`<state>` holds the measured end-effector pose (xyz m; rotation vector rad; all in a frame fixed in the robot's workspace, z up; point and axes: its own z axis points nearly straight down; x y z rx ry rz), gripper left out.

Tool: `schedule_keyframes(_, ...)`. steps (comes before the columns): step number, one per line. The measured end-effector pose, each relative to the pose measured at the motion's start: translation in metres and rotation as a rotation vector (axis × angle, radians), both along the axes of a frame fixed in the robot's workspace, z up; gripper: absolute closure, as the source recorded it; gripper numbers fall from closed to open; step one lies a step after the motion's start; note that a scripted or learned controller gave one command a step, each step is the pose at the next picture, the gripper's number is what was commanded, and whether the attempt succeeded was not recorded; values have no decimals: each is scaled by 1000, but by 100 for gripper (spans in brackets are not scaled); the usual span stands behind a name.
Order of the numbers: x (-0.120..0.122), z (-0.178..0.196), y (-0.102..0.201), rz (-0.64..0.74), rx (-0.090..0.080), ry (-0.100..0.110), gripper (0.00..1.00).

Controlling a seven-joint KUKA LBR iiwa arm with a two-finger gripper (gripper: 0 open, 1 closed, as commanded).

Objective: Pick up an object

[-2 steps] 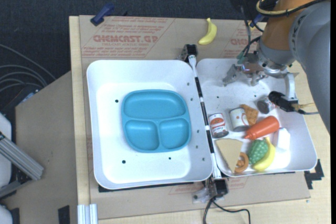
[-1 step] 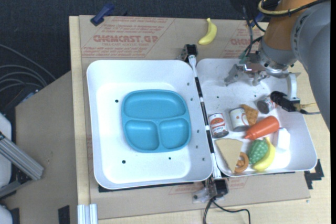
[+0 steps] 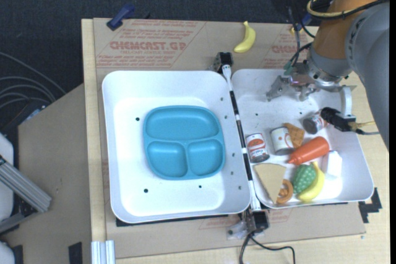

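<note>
Gripper, whose fingers' state I cannot tell, hovers in the right bin at twelve o'clock, while the carrot lies toward five o'clock, long axis pointing two to eight.

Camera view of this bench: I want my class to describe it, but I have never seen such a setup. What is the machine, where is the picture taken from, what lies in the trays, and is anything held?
The picture comes from one camera fixed above the bench, looking down at a slant. The grey machine with the orange band is a robot arm reaching in from the right. Its claw hangs over the upper part of the right bin; nothing shows in it, and I cannot tell if it is open or shut. The left bin holds a blue divided plate. The right bin holds small toys heaped at its lower end, among them a small can, a carrot and a yellow banana. Another banana lies on the bench above the bins.
</note>
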<state>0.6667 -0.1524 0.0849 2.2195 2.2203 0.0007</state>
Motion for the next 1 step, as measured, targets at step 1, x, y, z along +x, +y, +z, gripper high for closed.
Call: schedule_keyframes(1,0,0,-10,-1,0,0,0)
